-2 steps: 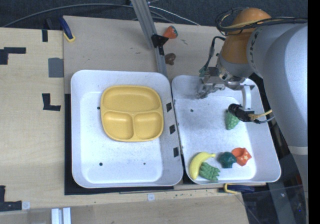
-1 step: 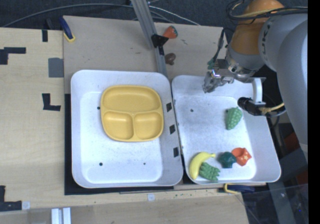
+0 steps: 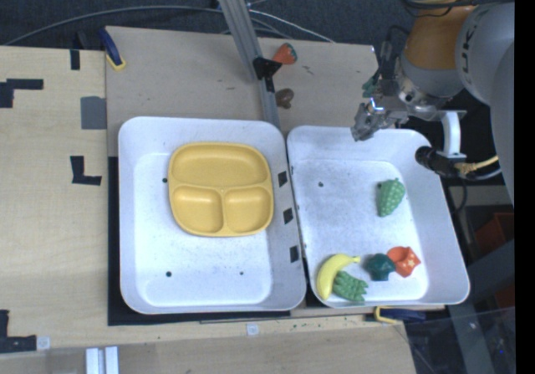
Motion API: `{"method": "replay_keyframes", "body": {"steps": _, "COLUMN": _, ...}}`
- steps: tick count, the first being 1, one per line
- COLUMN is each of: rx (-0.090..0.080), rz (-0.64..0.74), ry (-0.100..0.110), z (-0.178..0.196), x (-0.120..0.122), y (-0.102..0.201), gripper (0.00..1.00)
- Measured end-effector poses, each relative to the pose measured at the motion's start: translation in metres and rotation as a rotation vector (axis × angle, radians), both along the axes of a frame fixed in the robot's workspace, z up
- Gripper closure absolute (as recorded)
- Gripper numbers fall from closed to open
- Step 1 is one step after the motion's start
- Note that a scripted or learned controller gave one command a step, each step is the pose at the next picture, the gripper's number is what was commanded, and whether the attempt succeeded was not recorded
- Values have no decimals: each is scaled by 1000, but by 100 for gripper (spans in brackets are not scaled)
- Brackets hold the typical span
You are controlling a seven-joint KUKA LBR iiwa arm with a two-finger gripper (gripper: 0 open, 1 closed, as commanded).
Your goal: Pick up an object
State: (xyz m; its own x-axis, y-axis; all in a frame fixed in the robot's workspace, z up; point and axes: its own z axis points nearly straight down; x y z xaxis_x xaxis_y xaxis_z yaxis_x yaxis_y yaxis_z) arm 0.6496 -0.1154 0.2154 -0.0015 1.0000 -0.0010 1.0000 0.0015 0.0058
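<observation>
hovering above the far rim of the right shallow white plastic bin point(image 3: 435, 197), the grey two-finger gripper point(image 3: 364, 130) grips nothing visible, finger spread unclear, so picking is undone: the green bumpy toy point(image 3: 389, 197) lies untouched in that bin.

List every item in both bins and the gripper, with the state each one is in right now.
Yellow divided plate: flat in left bin.
Green grapes: loose in right bin.
Banana: at front wall.
Green leafy toy: against banana.
Teal toy: touching orange toy.
Gripper: above right bin's back edge, holding nothing visible.
</observation>
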Motion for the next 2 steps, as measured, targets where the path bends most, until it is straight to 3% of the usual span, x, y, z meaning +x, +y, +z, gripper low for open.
{"method": "replay_keyframes", "body": {"steps": 1, "rx": 1, "rz": 0, "ry": 5, "z": 16, "x": 1, "y": 1, "gripper": 100}}
{"method": "replay_keyframes", "body": {"steps": 2, "rx": 2, "rz": 4, "ry": 8, "z": 9, "x": 2, "y": 46, "gripper": 100}}
